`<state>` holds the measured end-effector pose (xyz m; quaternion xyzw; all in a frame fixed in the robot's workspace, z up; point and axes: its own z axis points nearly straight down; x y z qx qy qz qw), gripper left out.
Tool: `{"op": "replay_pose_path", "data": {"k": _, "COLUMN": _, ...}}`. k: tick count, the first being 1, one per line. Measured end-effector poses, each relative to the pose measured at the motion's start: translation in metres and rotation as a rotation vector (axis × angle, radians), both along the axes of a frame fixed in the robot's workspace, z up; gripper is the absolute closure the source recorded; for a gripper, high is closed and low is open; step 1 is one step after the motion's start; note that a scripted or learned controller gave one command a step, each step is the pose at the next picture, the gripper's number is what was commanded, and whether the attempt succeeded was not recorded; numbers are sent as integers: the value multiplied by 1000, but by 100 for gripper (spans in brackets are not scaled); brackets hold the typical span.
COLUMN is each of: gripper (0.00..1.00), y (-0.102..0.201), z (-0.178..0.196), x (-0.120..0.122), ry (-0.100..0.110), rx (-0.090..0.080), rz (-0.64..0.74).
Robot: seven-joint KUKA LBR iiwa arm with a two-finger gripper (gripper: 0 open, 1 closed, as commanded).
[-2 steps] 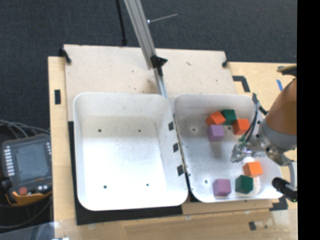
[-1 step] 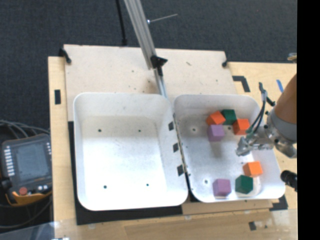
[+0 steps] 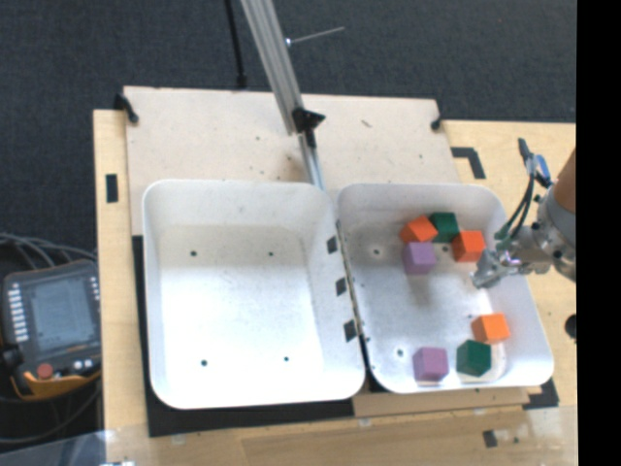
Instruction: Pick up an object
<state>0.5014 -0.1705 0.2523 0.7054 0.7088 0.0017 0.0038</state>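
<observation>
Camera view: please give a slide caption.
Gripper hovers in the right bin near coloured blocks.

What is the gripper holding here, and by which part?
Nothing visible. The gripper hangs over the right bin, just below the orange cube, with no block seen between its fingers.

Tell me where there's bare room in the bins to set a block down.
The left bin is bare floor wall to wall. In the right bin, the left half beside the divider is free. It's crowded at the upper cluster and the lower right trio near the gripper.
</observation>
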Motion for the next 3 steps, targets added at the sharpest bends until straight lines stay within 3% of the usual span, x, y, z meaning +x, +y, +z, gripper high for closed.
{"op": "replay_pose_path", "data": {"k": 2, "gripper": 100, "y": 109, "z": -19, "x": 35, "ry": 9, "rx": 4, "rz": 2}}
{"op": "replay_pose_path", "data": {"k": 3, "gripper": 100, "y": 162, "z": -10, "x": 61, "ry": 5, "rx": 5, "rz": 4}}
